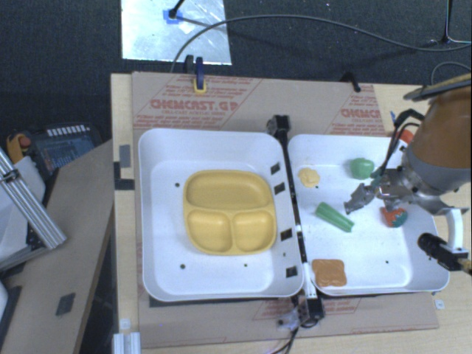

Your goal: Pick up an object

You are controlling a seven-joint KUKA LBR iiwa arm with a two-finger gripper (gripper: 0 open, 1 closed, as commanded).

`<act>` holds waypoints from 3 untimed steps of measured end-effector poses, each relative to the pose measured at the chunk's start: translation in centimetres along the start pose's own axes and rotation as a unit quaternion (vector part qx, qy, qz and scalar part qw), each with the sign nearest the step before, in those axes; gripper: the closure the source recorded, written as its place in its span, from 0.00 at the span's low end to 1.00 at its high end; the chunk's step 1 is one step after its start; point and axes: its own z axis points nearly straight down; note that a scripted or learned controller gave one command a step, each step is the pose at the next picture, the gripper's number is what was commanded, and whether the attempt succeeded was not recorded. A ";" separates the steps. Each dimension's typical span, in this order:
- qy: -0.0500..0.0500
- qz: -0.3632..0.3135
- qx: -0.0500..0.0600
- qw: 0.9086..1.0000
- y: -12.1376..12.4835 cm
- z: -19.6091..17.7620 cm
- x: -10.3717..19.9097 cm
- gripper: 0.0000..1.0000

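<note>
We have the hand (pixel 359 198) low in the right bin (pixel 369 271), fingers spread, gripping nothing. Green block (pixel 334 217) sits just at its 7 o'clock, likely the target. Red toy (pixel 394 217) at 3, wafer (pixel 330 271) at 6.

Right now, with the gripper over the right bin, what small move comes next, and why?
Probably shift the gripper slightly toward the green cylindrical piece and lower it. That piece lies just below-left of the gripper on the right white bin, apart from the other items, and nothing shows between its fingers.
</note>
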 end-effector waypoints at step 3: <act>0.000 0.000 -0.004 1.000 -0.5 9.5 0.4 0.00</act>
